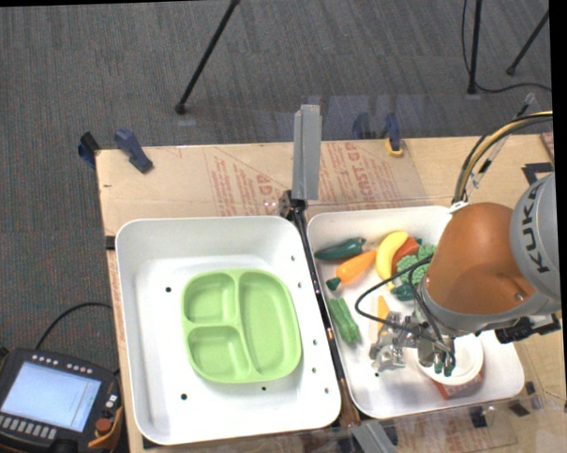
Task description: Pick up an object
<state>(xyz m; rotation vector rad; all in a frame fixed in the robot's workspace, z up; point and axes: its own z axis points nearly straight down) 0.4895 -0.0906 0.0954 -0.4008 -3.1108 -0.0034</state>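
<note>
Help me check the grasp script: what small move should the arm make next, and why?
Probably a short descent: the gripper hangs low in the right bin, just right of the green cucumber, with nothing visibly between its fingers.

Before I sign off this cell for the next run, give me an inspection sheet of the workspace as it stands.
Surface: bench bears two white bins; left bin, right bin.
Job's things: in the right bin, banana, carrot, green vegetables, white cup.
Clutter: green divided tray in the left bin.
Grippers: gripper low over the right bin, nothing seen held.
Cables: black loop by the wrist; cables behind the arm.
Surroundings: teach pendant, tripod legs, carpet.
</note>
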